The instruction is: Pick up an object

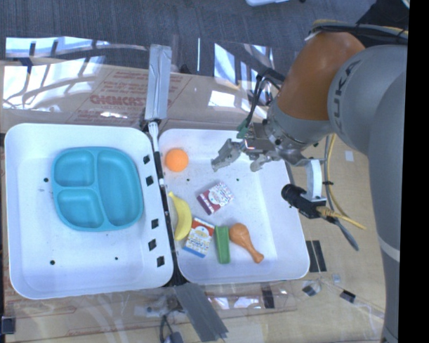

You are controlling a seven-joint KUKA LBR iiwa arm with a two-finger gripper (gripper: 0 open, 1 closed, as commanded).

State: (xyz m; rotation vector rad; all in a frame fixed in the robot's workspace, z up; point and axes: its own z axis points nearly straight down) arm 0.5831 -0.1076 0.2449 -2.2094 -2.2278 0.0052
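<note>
From my feed the claw (237, 154) hangs over the upper part of the right bin (285, 258), arm (358, 88) coming in from the right. Fingers look spread apart with nothing between them, so I read it as open and holding nothing. Candidates all sit in the right bin. Orange ball (176, 159) is in the upper-left corner of that bin, to the left of the claw, apart from it. Small red-and-white box (216, 197) lies below the claw and slightly left, near but not touching; it's the closest item. Banana (180, 217) rests along the bin's left wall, lower down. Just beside it is a second small box (199, 240) with orange and blue print, touching or nearly touching a green block (222, 244). A toy drumstick (244, 242) lies just right of the green block, angled toward the bin's lower-right corner. Those bottom items are well apart from the claw. Left bin (21, 266) holds a blue divided plate (98, 188), flat, three compartments.
</note>
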